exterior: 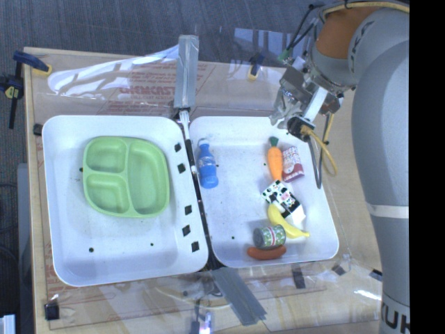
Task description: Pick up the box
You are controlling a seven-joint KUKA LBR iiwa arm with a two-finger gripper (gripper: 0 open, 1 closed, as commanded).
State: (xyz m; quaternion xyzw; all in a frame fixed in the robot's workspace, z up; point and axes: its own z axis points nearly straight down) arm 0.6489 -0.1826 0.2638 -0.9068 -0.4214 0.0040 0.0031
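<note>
A small red and white box [292, 163] lies in the right bin [229, 245], tight against the right side of an orange carrot [275, 161]. Just in front of them sits a black-and-white cow-patterned carton [282, 197]. My gripper [284, 115] hangs over the bin's back right rim, behind and a little above the carrot's green tip. It is apart from the box, and nothing shows in it.
The right bin also holds a blue bottle [206, 165] by the left wall, a banana [288, 225], a green can [269, 236] and a red sausage [266, 252] near the front. A green divided plate [127, 176] lies in the left bin [62, 249].
</note>
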